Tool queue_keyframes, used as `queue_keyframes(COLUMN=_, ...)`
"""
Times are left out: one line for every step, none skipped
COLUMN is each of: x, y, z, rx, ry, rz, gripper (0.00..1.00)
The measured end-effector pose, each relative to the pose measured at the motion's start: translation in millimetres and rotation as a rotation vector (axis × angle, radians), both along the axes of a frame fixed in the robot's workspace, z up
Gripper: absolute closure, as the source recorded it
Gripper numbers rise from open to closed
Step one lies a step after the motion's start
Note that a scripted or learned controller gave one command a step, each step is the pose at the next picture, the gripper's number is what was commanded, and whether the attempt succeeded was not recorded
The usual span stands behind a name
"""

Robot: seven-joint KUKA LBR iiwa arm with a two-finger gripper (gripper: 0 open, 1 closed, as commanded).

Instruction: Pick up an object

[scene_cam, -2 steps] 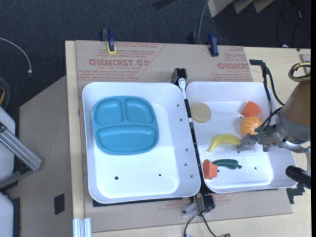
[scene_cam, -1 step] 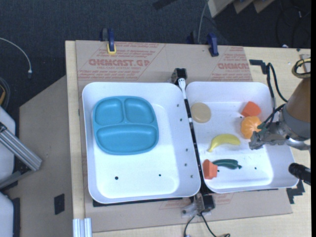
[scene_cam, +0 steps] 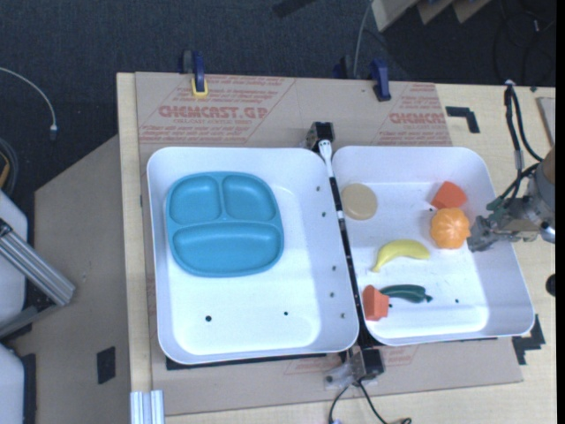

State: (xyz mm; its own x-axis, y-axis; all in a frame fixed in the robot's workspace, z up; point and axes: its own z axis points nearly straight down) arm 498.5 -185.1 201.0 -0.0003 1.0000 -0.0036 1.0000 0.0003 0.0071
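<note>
Two shallow white bins sit side by side on the table (scene_cam: 265, 113), which is covered with a printed cardboard sheet. The right bin (scene_cam: 503, 316) serves as the landmark here, since it holds all the small things.

Inside the right bin, an orange (scene_cam: 450, 229) lies close to the right wall, about midway along it. Touching the orange on its far side is a red-orange block (scene_cam: 448, 194). Toward the bin's left wall, at the far end, rests a tan round disc (scene_cam: 359, 201). A yellow banana (scene_cam: 399, 253) lies near the bin's middle, just left of the orange and apart from it. Nearer the front wall, a dark green pepper-like item (scene_cam: 408, 294) lies flat, and just left of it a small red piece (scene_cam: 376, 304) sits against the bin's left wall.

The end effector (scene_cam: 484, 234) is at the right bin's right wall, just beside the orange on its right side. Whether it is spread or closed cannot be told; nothing can be seen held in it.

The left bin (scene_cam: 256, 325), touching the right bin along its left edge, carries a blue divided plate (scene_cam: 226, 224) in its far-left part.
</note>
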Motion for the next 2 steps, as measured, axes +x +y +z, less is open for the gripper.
queue_keyframes(x=3.5, y=9.8, z=55.6, rx=0.001, ry=0.0, rz=0.002, gripper=1.0)
queue_keyframes(x=4.9, y=9.5, z=100.9, rx=0.0, ry=0.0, rz=0.001, gripper=1.0)
